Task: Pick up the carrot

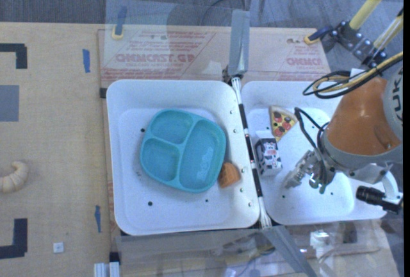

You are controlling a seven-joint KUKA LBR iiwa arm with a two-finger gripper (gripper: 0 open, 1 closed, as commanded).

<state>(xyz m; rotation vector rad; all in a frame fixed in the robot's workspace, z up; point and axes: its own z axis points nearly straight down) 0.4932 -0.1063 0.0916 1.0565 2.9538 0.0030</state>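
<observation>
The carrot [229, 174] is a small orange piece lying in the left bin [128, 205], against the lower right rim of a teal divided plate [183, 149]. My gripper [309, 177] hangs low over the right bin [307, 208], well to the right of the carrot and across the divider between the bins. Its fingers [297, 176] stand open with nothing between them. The orange band of the arm [362, 125] sits just above and to the right of the gripper.
In the right bin, a small black-and-white carton [269, 155] stands left of the gripper, and a pizza slice toy [282, 120] lies behind it. A croissant-like piece [13, 176] lies on the bench at far left. Cables [339, 80] run above the arm.
</observation>
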